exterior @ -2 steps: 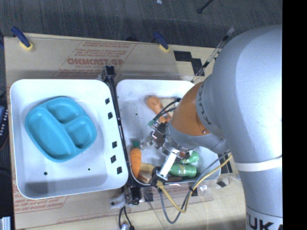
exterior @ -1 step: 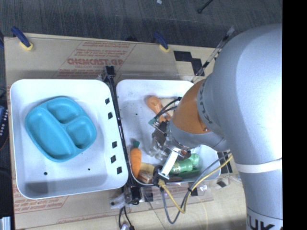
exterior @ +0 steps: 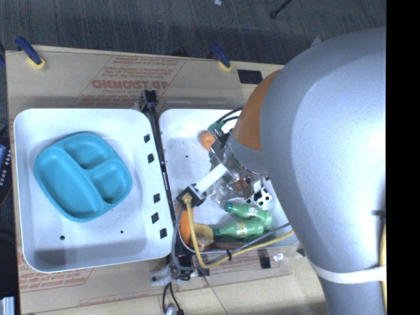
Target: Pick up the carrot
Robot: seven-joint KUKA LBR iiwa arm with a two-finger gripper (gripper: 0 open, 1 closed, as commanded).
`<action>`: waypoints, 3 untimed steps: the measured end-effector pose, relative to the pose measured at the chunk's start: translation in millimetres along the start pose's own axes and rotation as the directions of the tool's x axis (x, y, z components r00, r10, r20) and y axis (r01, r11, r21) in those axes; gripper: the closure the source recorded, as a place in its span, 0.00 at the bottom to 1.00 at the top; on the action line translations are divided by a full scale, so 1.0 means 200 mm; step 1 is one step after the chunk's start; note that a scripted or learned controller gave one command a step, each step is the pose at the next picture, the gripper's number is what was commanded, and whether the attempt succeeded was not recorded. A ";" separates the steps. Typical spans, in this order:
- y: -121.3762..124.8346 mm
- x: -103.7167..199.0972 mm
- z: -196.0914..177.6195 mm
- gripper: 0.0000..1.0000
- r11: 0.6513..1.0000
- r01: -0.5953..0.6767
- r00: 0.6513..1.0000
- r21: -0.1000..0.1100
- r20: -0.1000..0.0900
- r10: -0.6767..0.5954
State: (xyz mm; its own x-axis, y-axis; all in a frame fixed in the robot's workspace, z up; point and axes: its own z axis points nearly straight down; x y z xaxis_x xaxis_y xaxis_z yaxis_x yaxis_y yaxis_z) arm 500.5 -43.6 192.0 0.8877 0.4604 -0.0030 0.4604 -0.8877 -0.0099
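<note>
An orange, carrot-like piece [exterior: 186,228] lies at the front left corner of the right bin [exterior: 178,128], partly under a yellow cable. Another small orange object [exterior: 207,138] sits further back in that bin, right against the arm's wrist. Which of the two is the carrot I cannot tell. My gripper [exterior: 216,179] reaches down into the middle of the right bin, between the two orange pieces and just above the green bottles. The bulky grey arm hides most of the gripper.
Two green bottles [exterior: 241,229] [exterior: 247,210] lie near the right bin's front wall, with a black-and-white die [exterior: 262,197] beside them. A blue divided tray [exterior: 82,174] lies in the left bin [exterior: 26,241]. Cables hang over the front edge.
</note>
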 end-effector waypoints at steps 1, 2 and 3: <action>-0.16 0.05 -0.23 1.00 0.959 0.283 0.959 -0.004 0.002 -0.283; -0.17 0.05 -0.23 0.00 0.959 0.283 0.959 -0.002 0.002 -0.283; -0.22 -0.03 0.01 0.00 0.882 0.472 0.882 0.002 0.004 -0.472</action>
State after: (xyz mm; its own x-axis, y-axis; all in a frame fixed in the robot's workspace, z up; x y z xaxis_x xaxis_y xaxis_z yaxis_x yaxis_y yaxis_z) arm 475.5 -7.1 190.3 0.5652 0.8249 -0.0017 0.8249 -0.5652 -0.0120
